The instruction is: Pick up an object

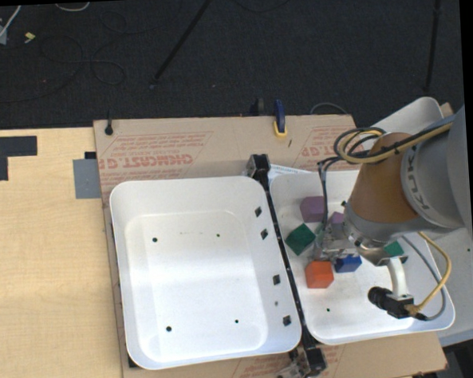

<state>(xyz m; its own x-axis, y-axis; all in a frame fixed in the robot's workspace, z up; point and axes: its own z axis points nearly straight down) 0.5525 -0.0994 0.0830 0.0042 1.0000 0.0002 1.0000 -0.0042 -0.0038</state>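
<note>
In the right bin (348, 323) lie a purple block (311, 209), a dark green block (300, 238), an orange-red cube (319, 275) and a blue block (347, 262). A bit of teal-green (394, 249) peeks out under the arm. My gripper (334, 246) reaches down among them, just above the blue block and right of the green one. The wrist hides its fingertips, and nothing shows between them.
The left bin (195, 267) sits beside the right one, split from it by a black clipped divider (276, 254). Both rest on brown cardboard (186, 151). The grey arm with its orange band (388, 191) covers the right bin's far right part.
</note>
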